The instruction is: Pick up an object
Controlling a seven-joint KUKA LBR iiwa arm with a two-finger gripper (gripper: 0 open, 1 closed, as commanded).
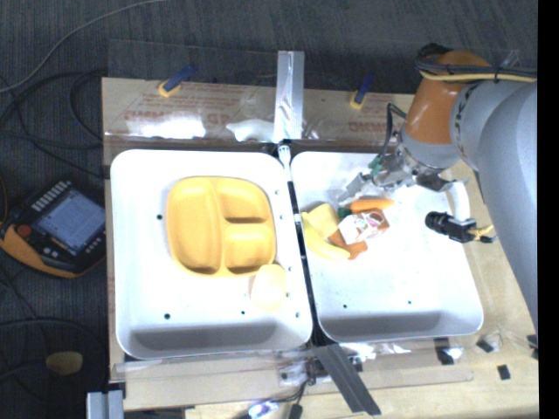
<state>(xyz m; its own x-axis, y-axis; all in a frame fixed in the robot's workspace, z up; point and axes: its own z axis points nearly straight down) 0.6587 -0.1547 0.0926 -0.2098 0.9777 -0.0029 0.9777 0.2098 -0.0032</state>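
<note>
My grey arm with its orange band reaches in from the right, wrist bent down over the far part of the right shallow white bin. My gripper hangs low just above the cluster of objects; whether my jaws are open or closed I cannot tell. Just beneath and left of it lie a small orange carrot-like piece, long axis running left to right, a white packet with red print and a pale yellow wedge touching the bin's left wall. In the left white bin sit a yellow divided plastic tray and, near it, a pale cream round piece.
</note>
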